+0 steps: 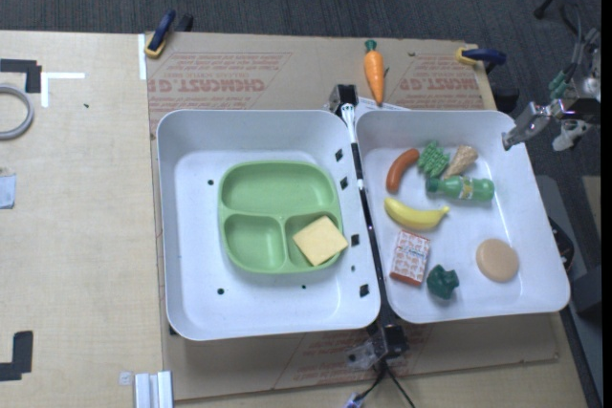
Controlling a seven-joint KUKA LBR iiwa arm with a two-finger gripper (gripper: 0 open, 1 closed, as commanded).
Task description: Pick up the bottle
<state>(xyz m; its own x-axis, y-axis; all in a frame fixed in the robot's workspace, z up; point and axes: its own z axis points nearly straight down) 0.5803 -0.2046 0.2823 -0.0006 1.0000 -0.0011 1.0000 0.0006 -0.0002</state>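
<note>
The bottle [463, 189] lies on its side at two o'clock in the right bin [535, 196], touching broccoli [433, 158]. Likely light, stiff, slick plastic; grasp mid-body across its width. Gripper [535, 121]: jaw state unclear.

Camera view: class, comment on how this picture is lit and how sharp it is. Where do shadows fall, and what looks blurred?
Camera view: light is even and soft, with faint shadows along the inner walls of the left bin; the bottle and banana are fairly sharp with no strong glare; the gripper at the right bin's far corner is small and blurred against dark floor.
</note>
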